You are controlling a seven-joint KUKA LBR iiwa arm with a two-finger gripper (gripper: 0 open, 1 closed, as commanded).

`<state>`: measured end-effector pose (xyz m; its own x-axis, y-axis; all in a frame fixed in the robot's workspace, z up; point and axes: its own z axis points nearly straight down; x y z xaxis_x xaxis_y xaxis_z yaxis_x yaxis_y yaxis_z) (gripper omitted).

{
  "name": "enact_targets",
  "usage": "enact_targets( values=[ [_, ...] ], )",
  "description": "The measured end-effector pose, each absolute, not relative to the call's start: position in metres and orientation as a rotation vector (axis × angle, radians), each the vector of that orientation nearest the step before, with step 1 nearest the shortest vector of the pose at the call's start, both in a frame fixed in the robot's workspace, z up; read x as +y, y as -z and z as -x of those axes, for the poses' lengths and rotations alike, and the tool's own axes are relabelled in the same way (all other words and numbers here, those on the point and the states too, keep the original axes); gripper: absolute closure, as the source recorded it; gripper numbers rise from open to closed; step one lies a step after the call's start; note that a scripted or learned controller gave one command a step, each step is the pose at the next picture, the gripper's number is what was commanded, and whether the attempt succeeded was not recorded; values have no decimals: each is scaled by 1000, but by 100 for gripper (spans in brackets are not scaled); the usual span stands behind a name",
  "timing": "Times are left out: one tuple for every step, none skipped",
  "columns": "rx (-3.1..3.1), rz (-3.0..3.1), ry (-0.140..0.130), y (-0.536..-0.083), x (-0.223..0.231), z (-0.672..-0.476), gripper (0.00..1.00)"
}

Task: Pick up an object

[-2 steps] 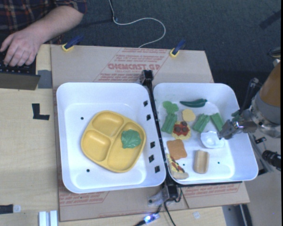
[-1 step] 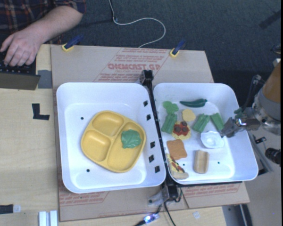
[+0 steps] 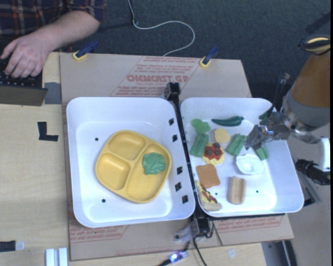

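The right bin [image 3: 277, 201] holds several toy foods: a green chili pepper [image 3: 227, 121], a broccoli piece [image 3: 200, 126], a yellow chunk [image 3: 222, 134], a green stick [image 3: 236, 144], a red-topped piece [image 3: 212, 153], a white round item [image 3: 248, 164], a brown toast [image 3: 208, 176] and a bread roll [image 3: 236, 190]. My gripper [image 3: 257, 139] hangs low over the right side of this bin, just right of the green stick and above the white item. A small green piece [image 3: 262, 153] lies right under it.
The left bin [image 3: 80, 148] carries a yellow divided plate [image 3: 119, 168] with a green leaf [image 3: 154, 163] on it. A person's hand [image 3: 25, 54] rests at a keyboard at the top left. A black divider [image 3: 180, 148] separates the bins.
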<state>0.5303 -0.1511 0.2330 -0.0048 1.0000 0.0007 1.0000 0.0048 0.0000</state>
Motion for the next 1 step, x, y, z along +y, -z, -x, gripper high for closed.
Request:
enact_targets(
  values=[
    [-2228, 2214, 1, -239, -110, -562, 100]
  ],
)
